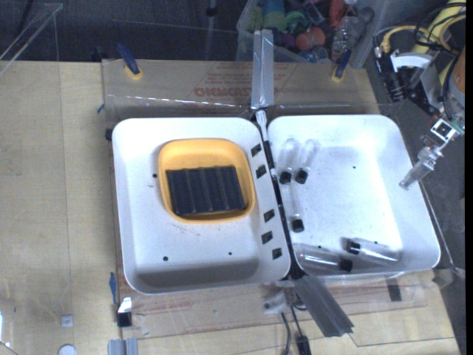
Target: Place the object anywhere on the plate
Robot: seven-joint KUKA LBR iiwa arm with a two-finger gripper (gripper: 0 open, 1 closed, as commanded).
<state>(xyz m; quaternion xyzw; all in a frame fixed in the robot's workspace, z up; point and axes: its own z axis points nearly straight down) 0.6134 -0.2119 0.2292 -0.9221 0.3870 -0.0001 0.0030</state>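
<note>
A yellow plate with rounded corners sits in the left bin. On the plate lies a dark, ribbed rectangular object, flat and filling most of the plate's floor. My gripper hangs over the right rim of the right bin, far from the plate, with nothing visibly held. The arm's wrist shows at the frame's right edge.
Several clear tubes with black caps lie in the right bin: two near the divider at the back, one cap mid-way, and two along the front wall. A raised divider separates the bins. A box of colourful toys stands behind.
</note>
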